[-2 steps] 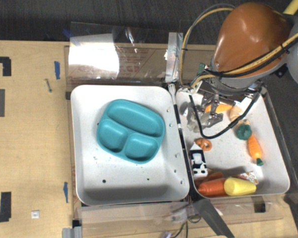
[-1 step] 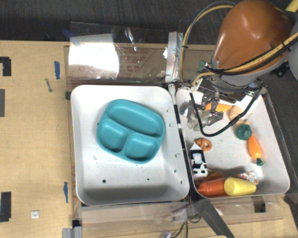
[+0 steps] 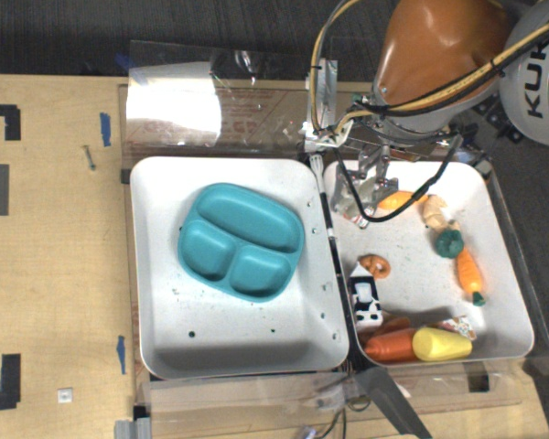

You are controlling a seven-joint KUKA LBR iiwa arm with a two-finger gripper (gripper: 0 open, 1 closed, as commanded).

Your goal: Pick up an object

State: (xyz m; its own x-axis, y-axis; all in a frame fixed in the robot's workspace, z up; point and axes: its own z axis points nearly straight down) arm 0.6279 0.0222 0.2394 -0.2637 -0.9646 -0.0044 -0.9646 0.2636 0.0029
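over the right bin (image 3: 508, 245), at its back left corner, you have the gripper (image 3: 371, 190) low by a small orange piece (image 3: 395, 201); you cannot tell how it is set. near the front wall lie a yellow piece (image 3: 441, 343) and a red one (image 3: 391, 344). a teal divided plate (image 3: 241, 240) sits in the left bin (image 3: 156, 245).

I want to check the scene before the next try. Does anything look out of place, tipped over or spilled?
Nothing is spilled or broken. The teal tray sits askew in the left bin. The toys in the right bin lie scattered, with the yellow one against the orange one.
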